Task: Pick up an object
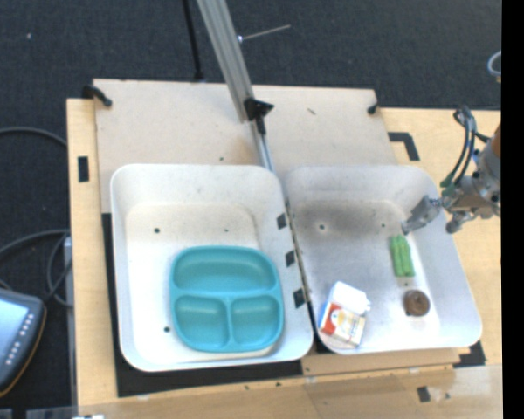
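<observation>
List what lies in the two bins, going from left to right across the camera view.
Teal divided tray in the left bin → white and red packet → green block → small brown round thing, these three in the right bin. The gripper hangs over that bin's right side.

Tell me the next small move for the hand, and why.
Probably bring the hand a little toward the camera view's left and down onto the green object. The hand sits at the right bin's far right edge, open with nothing between its fingers, and the green object lies closest, just below its left finger, apart from the brown round object and the small carton.
</observation>
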`<control>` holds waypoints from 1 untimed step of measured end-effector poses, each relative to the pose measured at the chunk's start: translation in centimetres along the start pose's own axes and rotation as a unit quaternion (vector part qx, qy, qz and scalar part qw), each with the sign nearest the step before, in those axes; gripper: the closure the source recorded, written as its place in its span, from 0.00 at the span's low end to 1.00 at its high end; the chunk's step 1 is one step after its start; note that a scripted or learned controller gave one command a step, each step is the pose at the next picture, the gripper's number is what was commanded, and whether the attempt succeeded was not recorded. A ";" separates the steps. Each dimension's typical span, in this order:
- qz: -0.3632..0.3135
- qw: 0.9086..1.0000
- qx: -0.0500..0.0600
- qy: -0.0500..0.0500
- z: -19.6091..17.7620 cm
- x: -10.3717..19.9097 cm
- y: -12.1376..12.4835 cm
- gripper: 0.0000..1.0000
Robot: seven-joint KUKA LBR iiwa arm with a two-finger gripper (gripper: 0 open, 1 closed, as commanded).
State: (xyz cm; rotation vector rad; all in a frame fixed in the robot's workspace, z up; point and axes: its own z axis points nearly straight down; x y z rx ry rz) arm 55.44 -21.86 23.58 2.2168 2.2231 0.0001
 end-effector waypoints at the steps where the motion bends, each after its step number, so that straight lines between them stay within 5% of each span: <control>1: -0.002 1.000 -0.002 -0.001 -1.1 -0.1 0.1 1.00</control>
